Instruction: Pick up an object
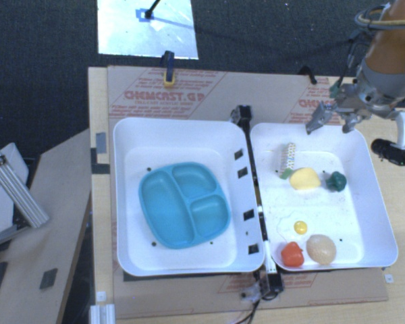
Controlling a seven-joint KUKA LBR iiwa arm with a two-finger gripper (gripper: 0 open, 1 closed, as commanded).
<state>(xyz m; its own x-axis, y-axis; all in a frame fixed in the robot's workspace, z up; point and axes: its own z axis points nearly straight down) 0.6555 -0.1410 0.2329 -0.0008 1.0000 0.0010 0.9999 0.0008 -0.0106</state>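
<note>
The gripper (334,117) hangs above the far rim of the right bin (374,211), its 2 fingers (318,121) spread apart with nothing between them and touching nothing. Below the jaws, inside that bin, lie a pale striped cylinder (289,156), a yellow lemon-like piece (304,179) and a dark green object (336,181) just beside it. Farther from the jaws, toward the near rim, sit a small yellow ball (300,227), a red piece (292,254) and a beige egg-shaped one (320,249). Well off to the jaws' side, the left bin (131,248) holds a blue divided tray (183,204).
</note>
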